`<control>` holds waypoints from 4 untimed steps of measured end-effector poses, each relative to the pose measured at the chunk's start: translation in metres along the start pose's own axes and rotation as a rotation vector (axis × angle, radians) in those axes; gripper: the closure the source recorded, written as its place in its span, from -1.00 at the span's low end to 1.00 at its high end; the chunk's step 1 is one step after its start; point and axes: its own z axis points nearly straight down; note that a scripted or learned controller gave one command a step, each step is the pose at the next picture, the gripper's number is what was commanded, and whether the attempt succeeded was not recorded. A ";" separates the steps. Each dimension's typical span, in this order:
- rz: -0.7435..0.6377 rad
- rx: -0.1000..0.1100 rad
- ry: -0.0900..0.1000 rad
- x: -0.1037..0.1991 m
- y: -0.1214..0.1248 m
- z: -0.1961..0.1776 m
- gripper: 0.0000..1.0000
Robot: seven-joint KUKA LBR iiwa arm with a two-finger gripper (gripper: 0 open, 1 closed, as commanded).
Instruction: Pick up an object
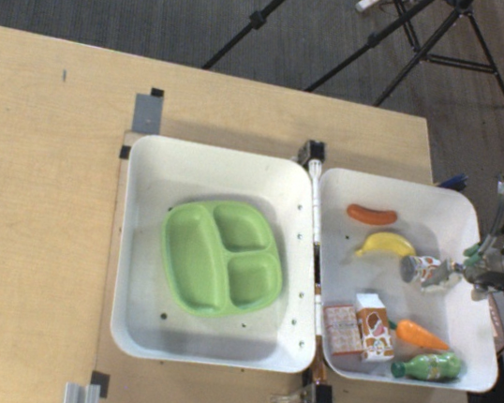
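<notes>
A: Right, where's the gripper (457, 272)?

B: Right bin (451, 204), at the can (422, 270) lying beside the banana (383, 246). Can looks clamped between the fingers, though it's blurry there.

A: Handling?

B: Light, stiff, smooth, so probably slippery and prone to rolling. Grip across the middle of the body, not the rims.

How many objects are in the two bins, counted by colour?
Green: 2, plate, bottle
Orange: 1, carrot
Yellow: 1, banana
Red: 1, sausage
Mixed print: 3, can, two cartons
Total: 8
</notes>
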 end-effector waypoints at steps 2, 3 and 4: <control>-0.132 -0.005 0.001 0.079 0.139 0.124 -1.00; -0.362 -0.009 -0.002 0.056 0.091 0.122 -1.00; -0.365 -0.020 -0.004 0.058 0.095 0.108 1.00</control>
